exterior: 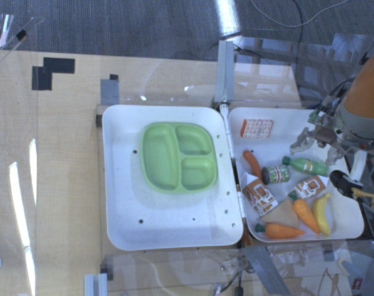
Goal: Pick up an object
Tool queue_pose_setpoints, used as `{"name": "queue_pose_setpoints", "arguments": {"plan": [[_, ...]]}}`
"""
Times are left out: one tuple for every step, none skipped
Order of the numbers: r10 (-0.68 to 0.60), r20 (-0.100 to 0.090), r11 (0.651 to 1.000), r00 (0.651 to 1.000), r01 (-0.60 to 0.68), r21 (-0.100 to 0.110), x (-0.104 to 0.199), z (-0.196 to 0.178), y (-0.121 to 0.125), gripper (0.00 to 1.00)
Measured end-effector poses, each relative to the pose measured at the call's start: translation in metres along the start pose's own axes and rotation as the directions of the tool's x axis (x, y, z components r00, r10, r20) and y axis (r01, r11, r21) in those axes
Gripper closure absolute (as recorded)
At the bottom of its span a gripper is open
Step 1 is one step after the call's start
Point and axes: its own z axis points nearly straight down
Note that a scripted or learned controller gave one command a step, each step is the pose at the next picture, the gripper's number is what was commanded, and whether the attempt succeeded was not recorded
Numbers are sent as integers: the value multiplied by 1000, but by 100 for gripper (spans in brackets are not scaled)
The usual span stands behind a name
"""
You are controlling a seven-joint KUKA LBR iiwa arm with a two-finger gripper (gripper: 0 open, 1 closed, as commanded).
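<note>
My gripper hangs over the right side of the right bin, with the grey wrist and orange band behind it at the frame's right. Its two fingers stand spread apart and hold nothing. Just below them a green bottle lies on its side. Beside the bottle is a small dark can. A red-orange sausage shape lies left of the can. Two brown cartons, two carrots and a banana fill the near part of the bin.
An orange-and-white box sits at the right bin's far left corner. The left bin holds a green divided plate. A metal post rises behind the divider between the bins. Cables and clamps crowd the right edge.
</note>
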Motion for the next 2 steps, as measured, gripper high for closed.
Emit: {"name": "queue_pose_setpoints", "arguments": {"plan": [[130,0,991,991,-130,1,6,-71,32,0],[49,1,999,999,-49,6,-36,53,-33,0]]}}
